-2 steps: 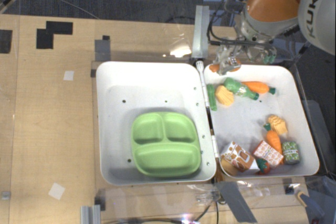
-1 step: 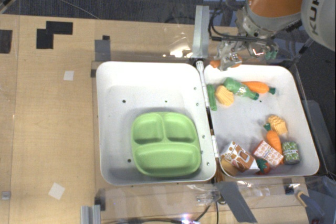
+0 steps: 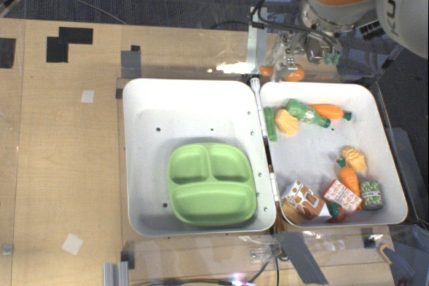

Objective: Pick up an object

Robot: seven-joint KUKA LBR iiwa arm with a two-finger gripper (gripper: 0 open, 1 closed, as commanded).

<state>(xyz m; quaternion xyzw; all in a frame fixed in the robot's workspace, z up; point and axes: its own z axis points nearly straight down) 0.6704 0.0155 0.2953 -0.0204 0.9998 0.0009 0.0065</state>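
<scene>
The gripper [image 3: 293, 63] hangs above the far rim of the right bin [image 3: 382, 117], with a small orange object [image 3: 293, 74] at its fingertips; whether the fingers actually clasp it I cannot tell. Inside that bin lie a carrot [image 3: 328, 111] beside a green vegetable [image 3: 301, 110], a yellow piece [image 3: 287, 122], two small cartons [image 3: 303, 201] near the front wall and a dark can [image 3: 371, 194]. The left bin [image 3: 147, 104] holds a green divided plate [image 3: 211, 183]. Both bins sit on the desk [image 3: 60, 164].
</scene>
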